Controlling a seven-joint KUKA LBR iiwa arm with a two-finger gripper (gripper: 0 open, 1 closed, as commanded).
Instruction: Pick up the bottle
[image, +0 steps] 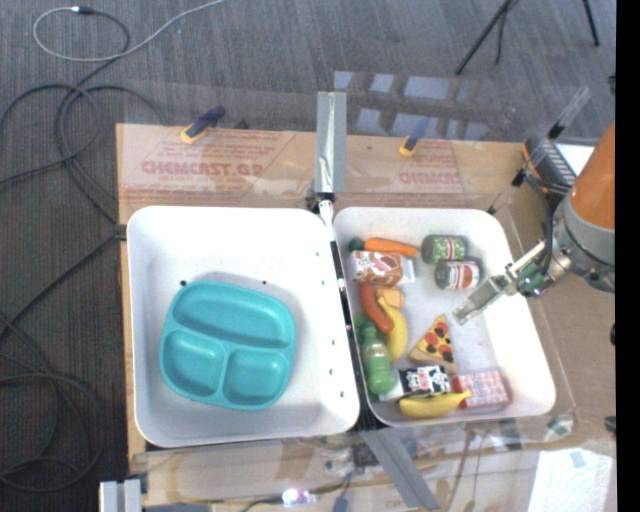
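green plastic bottle (376, 362) lies well left of the two-finger metal gripper (470, 311); finger spread cannot be told.

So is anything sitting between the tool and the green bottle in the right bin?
Yes. The pizza slice toy and yellow banana lie between the tool and the green plastic bottle, which lies by the bin's left wall.

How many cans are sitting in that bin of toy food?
2. A green can lies near the right bin's far wall, and a red can lies just in front of it, touching. Others could be hidden under the pile.
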